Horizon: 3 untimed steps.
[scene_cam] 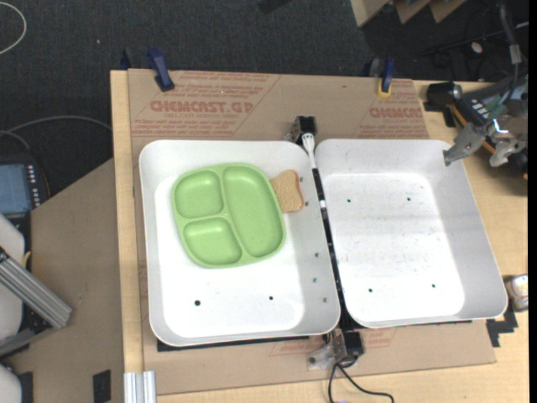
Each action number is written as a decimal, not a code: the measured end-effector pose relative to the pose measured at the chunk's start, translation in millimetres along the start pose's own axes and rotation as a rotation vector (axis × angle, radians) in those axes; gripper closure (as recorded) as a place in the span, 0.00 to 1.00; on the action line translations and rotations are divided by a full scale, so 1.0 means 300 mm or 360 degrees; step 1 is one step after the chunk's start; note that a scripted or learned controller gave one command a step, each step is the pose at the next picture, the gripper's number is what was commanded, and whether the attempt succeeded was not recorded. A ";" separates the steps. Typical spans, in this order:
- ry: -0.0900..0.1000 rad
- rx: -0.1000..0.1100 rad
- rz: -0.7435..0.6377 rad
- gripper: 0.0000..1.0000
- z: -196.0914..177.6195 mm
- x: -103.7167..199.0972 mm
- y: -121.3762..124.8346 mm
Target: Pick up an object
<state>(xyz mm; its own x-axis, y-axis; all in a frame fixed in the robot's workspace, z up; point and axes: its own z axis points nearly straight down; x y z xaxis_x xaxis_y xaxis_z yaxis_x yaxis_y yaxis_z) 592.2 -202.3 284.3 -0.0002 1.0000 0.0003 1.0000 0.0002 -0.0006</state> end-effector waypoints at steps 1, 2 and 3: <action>-0.0007 -0.0026 -0.0005 0.00 -0.421 0.074 -0.044; -0.0009 -0.0034 -0.0003 0.00 -0.873 0.137 -0.240; 0.0002 0.0002 -0.0008 0.00 -0.838 0.344 -0.383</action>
<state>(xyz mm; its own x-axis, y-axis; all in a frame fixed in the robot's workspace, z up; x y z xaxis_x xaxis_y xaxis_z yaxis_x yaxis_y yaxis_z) 477.5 -99.2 535.8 -0.0052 1.0000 0.0018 1.0000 0.0052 -0.0018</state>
